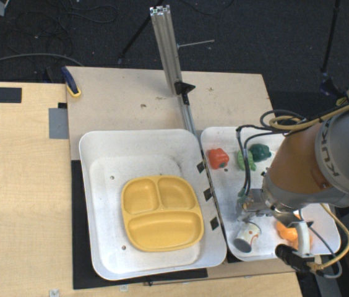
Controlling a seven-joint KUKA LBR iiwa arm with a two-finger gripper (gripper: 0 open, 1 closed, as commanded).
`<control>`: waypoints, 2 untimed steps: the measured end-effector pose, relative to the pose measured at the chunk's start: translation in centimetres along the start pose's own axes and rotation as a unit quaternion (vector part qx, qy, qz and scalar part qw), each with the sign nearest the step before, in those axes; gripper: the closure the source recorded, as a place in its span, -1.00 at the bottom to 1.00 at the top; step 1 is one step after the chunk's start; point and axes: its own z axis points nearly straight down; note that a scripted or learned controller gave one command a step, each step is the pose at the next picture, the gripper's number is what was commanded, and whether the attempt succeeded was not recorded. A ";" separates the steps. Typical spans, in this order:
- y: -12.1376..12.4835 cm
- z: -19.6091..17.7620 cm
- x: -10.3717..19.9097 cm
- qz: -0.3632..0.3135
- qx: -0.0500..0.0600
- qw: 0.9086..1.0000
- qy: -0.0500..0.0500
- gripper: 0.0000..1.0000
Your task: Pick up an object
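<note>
The light is even and comes from above, so the desk [13, 184] and both white bins [100, 166] look bright without strong glare. The floor [69, 23] behind the desk's far edge is dark. Shadows are soft. The picture is a little grainy, and small things look slightly blurred.

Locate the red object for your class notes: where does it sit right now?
The red object lies in the right bin, near its upper left corner, left of the green objects and beside the divider between the bins.
</note>
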 end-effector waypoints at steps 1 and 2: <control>0.1 -6.3 -0.2 -0.004 -0.005 1.000 -0.001 1.00; 0.1 -12.2 0.6 -0.004 -0.005 1.000 -0.001 1.00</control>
